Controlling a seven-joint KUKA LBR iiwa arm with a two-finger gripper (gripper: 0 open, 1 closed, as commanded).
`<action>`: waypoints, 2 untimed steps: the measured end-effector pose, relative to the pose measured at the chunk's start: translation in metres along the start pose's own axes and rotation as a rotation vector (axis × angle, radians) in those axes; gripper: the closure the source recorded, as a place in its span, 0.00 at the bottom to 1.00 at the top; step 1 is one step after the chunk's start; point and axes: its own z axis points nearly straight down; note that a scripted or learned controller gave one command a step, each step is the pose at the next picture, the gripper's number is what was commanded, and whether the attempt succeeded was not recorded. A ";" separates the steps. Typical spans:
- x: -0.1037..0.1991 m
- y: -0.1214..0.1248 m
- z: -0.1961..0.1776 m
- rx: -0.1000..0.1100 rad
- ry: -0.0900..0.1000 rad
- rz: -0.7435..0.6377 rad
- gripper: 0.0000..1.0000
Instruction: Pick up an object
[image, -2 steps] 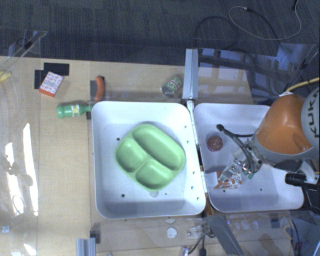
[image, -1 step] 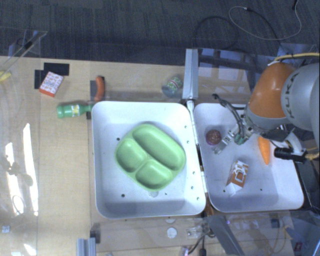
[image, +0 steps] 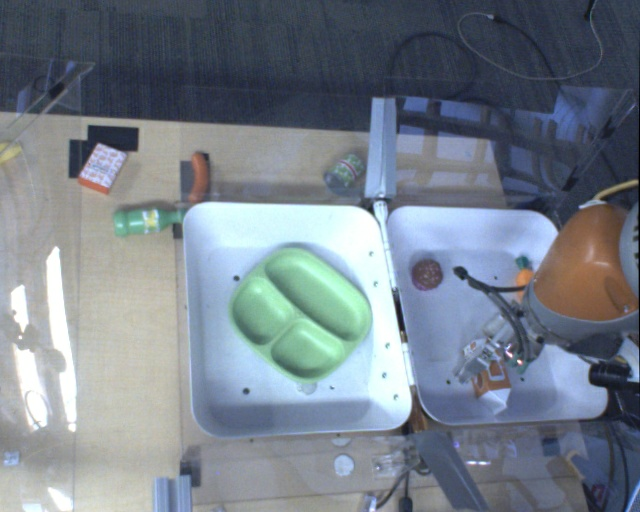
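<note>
Holding green divided tray, left bin; right bin has dark red ball. Hand low over orange item; grip state unclear.

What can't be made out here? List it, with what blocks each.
- Claw, camera view: too small and cluttered to tell its state or whether it grips the orange-brown item beneath it.
- Small orange object in the right bin: partly hidden by the arm's orange band.
- Round dark red object: too small to identify.
</note>
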 end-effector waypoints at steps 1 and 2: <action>-0.053 0.093 0.002 -0.003 0.001 0.110 0.00; 0.015 0.009 -0.001 -0.004 -0.006 0.124 0.00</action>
